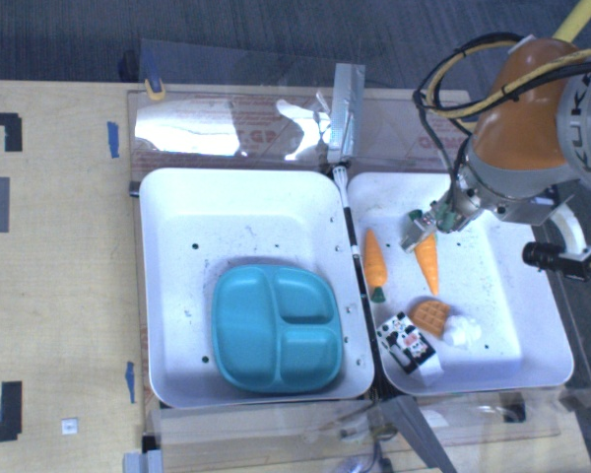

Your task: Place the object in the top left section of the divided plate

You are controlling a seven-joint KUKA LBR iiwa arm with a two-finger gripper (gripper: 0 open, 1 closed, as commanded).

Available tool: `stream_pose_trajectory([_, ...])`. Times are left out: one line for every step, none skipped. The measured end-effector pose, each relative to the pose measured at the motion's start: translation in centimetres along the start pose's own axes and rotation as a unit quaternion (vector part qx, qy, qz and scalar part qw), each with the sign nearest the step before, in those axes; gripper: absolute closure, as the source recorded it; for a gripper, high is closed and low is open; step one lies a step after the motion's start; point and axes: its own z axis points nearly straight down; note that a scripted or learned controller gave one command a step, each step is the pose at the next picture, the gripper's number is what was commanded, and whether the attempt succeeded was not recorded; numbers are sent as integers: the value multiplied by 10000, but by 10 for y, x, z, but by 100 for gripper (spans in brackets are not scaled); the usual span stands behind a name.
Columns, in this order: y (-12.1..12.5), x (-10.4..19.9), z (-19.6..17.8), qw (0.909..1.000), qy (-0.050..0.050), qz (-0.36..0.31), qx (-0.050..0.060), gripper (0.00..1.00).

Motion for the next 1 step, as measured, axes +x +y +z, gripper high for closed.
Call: stream_pose_trajectory([34,8,13,9956,3,937,10,100])
